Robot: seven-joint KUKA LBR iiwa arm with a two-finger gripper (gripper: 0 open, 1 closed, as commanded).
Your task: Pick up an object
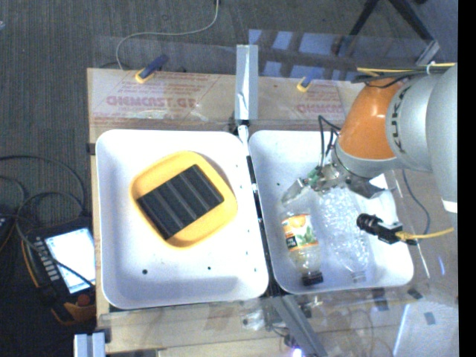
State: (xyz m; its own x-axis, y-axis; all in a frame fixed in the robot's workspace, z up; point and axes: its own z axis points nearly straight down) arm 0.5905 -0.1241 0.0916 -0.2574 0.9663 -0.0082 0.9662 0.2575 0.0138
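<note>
Where the arm dips, jaws hidden over clear bottles.

In the left bin a yellow tray with a ribbed black insert lies flat, turned at a slant. In the right bin, under my wrist, a clear plastic bottle with an orange label and black cap lies on its side, beside crumpled clear plastic.

The left bin holds a yellow tray with a black grille. In the right bin lie two clear plastic bottles, and the arm reaches over its far right part.
</note>
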